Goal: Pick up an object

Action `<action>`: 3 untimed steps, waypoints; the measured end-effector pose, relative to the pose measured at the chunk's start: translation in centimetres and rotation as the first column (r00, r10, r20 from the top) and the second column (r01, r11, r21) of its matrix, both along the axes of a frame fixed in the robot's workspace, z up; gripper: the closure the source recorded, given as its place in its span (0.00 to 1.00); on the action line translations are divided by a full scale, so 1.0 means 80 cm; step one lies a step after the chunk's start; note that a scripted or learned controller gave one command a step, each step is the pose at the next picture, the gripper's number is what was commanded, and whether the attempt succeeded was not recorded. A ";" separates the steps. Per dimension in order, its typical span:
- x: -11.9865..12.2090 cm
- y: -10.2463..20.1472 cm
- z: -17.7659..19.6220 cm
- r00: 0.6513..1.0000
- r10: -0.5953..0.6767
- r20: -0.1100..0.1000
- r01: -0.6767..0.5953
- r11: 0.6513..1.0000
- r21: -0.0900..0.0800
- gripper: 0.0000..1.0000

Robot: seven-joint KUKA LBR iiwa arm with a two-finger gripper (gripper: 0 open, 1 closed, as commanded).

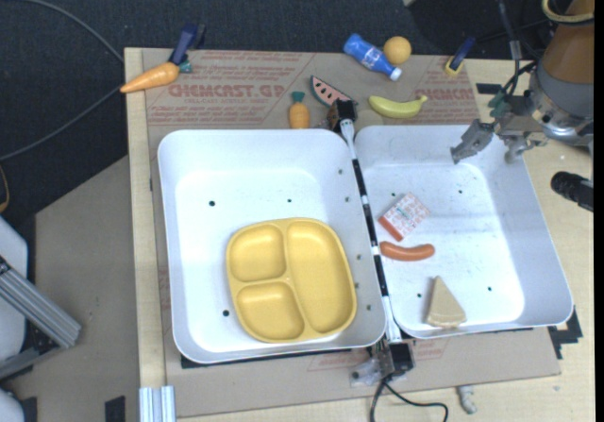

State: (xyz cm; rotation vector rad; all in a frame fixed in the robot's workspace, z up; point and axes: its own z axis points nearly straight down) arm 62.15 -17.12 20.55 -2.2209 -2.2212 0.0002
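Hovering over the right white plastic bin's (528, 222) far right corner, the grey two-finger gripper (493, 140) hung spread and empty, well apart from the orange-red toy sausage (408, 251), checkered packet (404, 214) and tan wedge (443, 304).

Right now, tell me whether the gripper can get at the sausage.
Probably yes. The gripper hangs over the right bin's far corner, and the sausage lies in the open on that bin's floor, apart from the packet and the wedge. Nothing stands between them.
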 end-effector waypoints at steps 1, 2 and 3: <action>0.000 0.096 -0.071 1.000 0.001 -0.001 -0.001 1.000 0.001 0.00; -0.028 0.098 -0.148 1.000 -0.001 -0.003 0.001 1.000 0.000 0.00; -0.027 0.098 -0.134 1.000 -0.001 0.001 0.001 1.000 0.000 1.00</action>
